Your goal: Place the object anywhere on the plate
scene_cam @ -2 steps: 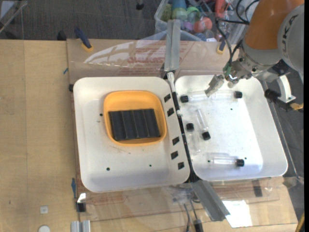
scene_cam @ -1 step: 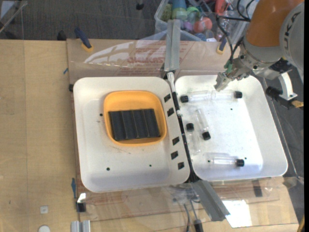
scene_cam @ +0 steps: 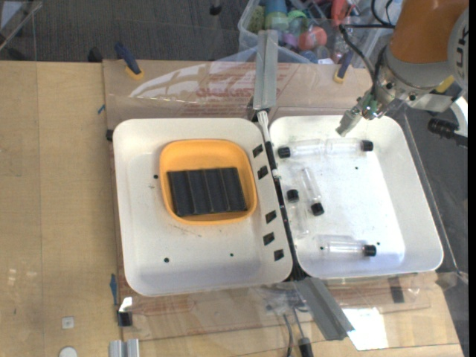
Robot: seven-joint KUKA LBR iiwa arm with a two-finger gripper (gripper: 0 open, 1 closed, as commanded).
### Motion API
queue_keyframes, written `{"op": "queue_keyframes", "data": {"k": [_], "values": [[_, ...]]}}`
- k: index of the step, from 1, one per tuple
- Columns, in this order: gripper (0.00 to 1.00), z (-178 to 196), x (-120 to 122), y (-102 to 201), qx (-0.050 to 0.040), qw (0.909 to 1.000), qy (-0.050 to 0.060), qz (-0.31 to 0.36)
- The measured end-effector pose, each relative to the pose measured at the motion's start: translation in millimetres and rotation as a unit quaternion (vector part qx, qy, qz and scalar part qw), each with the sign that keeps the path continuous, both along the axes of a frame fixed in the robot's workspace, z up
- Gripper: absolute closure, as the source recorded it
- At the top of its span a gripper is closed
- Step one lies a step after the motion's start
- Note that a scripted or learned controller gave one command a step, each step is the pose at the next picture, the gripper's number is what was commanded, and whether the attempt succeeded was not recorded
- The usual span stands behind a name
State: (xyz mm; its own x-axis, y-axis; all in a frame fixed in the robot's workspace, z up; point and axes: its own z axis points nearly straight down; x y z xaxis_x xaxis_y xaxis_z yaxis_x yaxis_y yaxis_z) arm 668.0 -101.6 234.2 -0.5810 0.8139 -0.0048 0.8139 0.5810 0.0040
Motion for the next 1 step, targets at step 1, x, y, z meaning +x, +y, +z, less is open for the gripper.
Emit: {"op": "queue_keyframes", "data": {"k": [1], "values": [[1.0,-6.1,-0.3,-15.4,0.0003,0.9919,0.002,0.127]]}}
